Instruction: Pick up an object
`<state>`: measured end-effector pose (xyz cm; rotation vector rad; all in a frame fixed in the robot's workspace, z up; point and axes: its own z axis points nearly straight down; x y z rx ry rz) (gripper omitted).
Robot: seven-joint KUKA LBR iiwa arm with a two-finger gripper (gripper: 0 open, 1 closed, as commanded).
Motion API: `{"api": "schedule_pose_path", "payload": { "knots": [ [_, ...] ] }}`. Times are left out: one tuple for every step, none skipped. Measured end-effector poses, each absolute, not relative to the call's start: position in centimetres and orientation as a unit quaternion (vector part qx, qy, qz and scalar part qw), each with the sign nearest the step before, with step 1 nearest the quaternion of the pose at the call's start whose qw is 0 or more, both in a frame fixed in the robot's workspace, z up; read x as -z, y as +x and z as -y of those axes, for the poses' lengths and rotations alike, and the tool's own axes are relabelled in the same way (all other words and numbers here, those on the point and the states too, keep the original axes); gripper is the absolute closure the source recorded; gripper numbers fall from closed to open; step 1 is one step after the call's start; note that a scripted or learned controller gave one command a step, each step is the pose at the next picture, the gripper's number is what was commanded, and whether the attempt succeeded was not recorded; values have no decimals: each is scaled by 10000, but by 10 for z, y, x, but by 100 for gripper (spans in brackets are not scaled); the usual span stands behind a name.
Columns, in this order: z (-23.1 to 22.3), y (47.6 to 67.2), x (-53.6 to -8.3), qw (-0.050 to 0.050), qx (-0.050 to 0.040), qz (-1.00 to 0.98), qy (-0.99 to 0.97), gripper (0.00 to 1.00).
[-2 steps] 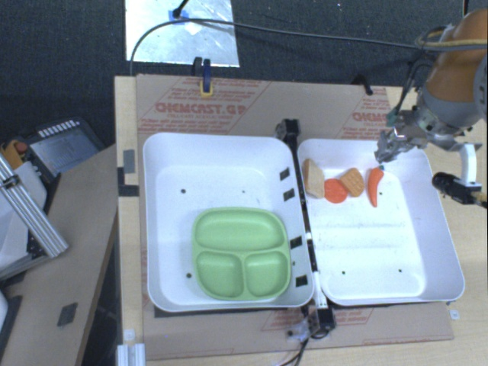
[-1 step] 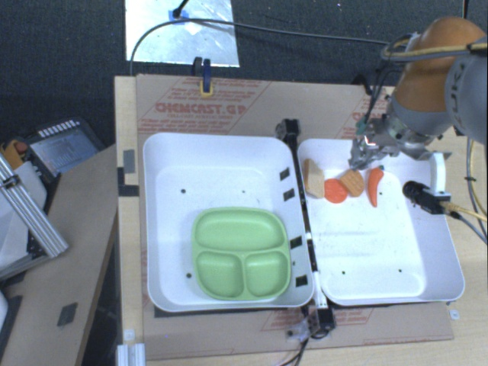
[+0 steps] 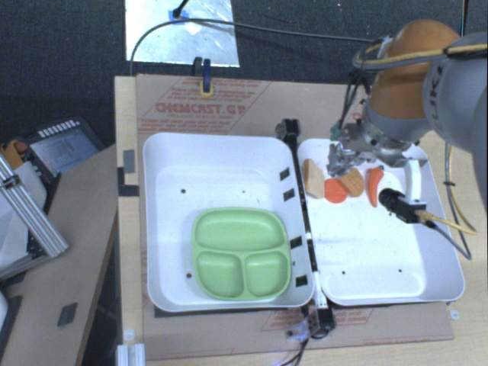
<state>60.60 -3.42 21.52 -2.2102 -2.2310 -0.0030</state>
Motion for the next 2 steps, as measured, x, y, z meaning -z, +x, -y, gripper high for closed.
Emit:
{"api": "schedule_pose_path", "payload": {
  "knots": [
    [-23, 590, -210, 7, 3, 7102, -7040, 100],
    [-82, 580, -222, 1, 13, 7107, -7035, 100]
  ]
}}
